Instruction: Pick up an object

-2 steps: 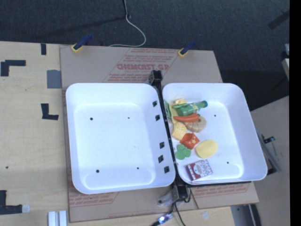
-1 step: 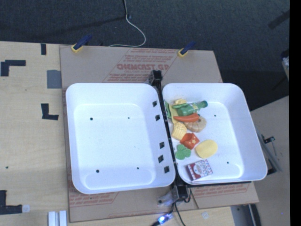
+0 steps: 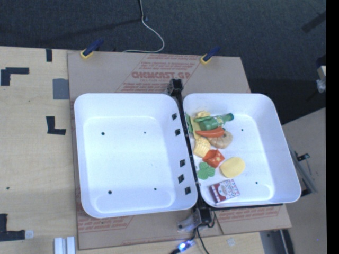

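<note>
**Q:** Stock of pickable items, please, and where they lie.

**A:** I log all of it in the right-hand shallow white plastic bin (image 3: pixel 265 142), bunched against its left wall, beside the divider where the two bins meet. From that wall's far end toward the near end:
- one green toy bottle with a dark cap (image 3: pixel 214 121), lying on its side, its cap pointing toward the bin's middle;
- one small yellow ridged piece (image 3: pixel 201 115), touching the bottle on the far side;
- one red-orange sausage-shaped toy (image 3: pixel 211 133), lying across just under the bottle;
- one tan round biscuit-like disc (image 3: pixel 222 139), partly under the sausage;
- one pale yellow corn-like piece (image 3: pixel 201 148), close to the wall;
- one small red block-shaped toy (image 3: pixel 213 157), touching the corn piece;
- one green leafy toy (image 3: pixel 205 170), just near of the red block;
- one smooth yellow lemon-shaped toy (image 3: pixel 232 167), a little out from the wall, the most open of the lot;
- one red-and-white printed flat packet (image 3: pixel 225 190), near the bin's near-left corner, apart from the others.

**Q:** Surroundings?

**A:** The left-hand shallow white plastic bin (image 3: pixel 90 157) adjoins it. Both sit on a brown printed cardboard sheet (image 3: pixel 153 75), clipped at its far edge by two blue-and-yellow clamps (image 3: pixel 91 48).

**Q:** Arm and end effector?

**A:** I see no arm over the bins, so I cannot tell how its fingers stand.

**Q:** Progress?

**A:** By my reading, nothing is lifted; every item rests on the bin floor. Approach, descent, closing and lift all remain. I would judge the lemon or the packet the easiest targets.
</note>
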`<state>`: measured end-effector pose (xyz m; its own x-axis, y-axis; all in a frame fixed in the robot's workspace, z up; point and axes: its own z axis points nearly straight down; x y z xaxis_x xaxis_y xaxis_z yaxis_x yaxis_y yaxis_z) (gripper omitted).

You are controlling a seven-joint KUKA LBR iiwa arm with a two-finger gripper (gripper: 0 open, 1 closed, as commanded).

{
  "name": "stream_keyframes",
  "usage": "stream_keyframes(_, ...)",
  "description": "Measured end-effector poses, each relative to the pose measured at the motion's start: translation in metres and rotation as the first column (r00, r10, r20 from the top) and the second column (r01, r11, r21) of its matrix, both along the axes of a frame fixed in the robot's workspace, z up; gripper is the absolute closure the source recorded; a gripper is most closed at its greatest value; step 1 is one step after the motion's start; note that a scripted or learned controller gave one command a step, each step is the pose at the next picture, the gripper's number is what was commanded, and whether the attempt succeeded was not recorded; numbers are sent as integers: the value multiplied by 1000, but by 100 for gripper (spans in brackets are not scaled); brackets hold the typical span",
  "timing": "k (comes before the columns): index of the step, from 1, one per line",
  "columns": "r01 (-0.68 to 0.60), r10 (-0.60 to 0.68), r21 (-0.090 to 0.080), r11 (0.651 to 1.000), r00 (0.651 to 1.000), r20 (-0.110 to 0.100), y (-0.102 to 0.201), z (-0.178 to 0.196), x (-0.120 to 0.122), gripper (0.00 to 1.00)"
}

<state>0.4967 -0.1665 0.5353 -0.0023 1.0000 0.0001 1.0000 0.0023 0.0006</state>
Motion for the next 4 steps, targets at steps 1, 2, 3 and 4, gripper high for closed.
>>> stream_keyframes(1,6,-6,-3,1000,1000,0,-60,-1,-14,100)
stream_keyframes(2,1,-1,-1,1000,1000,0,-40,0,-13,100)
stream_keyframes(3,1,-1,-1,1000,1000,-1,-18,0,-13,100)
stream_keyframes(4,-1,1,4,1000,1000,-14,27,-133,-14,100)
